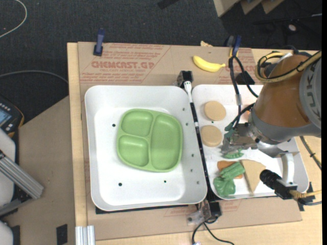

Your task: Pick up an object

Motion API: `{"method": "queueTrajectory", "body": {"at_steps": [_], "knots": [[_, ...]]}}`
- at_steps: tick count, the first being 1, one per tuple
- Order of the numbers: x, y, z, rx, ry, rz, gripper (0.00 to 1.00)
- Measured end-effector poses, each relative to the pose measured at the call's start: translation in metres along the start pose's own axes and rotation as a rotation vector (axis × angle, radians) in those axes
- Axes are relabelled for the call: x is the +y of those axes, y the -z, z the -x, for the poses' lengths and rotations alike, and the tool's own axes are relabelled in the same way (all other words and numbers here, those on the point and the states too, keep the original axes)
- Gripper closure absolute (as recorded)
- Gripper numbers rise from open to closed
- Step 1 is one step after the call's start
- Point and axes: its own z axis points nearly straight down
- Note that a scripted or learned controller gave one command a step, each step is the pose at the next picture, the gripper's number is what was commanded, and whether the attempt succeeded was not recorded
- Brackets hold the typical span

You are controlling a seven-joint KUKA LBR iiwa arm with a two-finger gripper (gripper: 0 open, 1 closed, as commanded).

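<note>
- Dark carpet surrounded the tabletop (127, 60), a cardboard-coloured board that carried two shallow white bins side by side.
- Left bin (97, 137): well apart from the pincer, to its left in the camera view; it held a green divided plate (150, 139).
- Right bin (204, 93): the pincer (236, 146) hung low over its middle, at the end of the grey and orange arm (283, 101).
- Pincer state: it could not be told whether it was spread or pressed together; the wrist and cabling hid it from above.
- Step in hand, as judged: descent onto a target in the right bin, with no object visibly lifted.
- Nearest candidate: a green leafy toy (229, 176), just below the pincer, crumpled and irregular, probably soft.
- An orange piece (225, 164) lay between the pincer and the green leafy toy.
- A tan wedge (254, 173) lay below and to the right of the pincer, flat with straight edges.
- Two tan round discs (214, 111) (211, 135) lay to its upper left, flat and smooth; likely hard to grip from above.
- A yellow banana (208, 64) lay on the tabletop beyond the bin, well above the pincer.
- Next move, as judged: closure on whatever lay beneath, then a straight lift to confirm the hold.
</note>
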Motion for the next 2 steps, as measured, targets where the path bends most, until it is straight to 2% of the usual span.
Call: {"method": "queueTrajectory", "body": {"at_steps": [1,2], "knots": [[0.0,0.075,-0.099,0.004,0.011,0.005,1.0],[0.002,0.215,-0.135,0.007,0.007,0.015,1.0]]}}
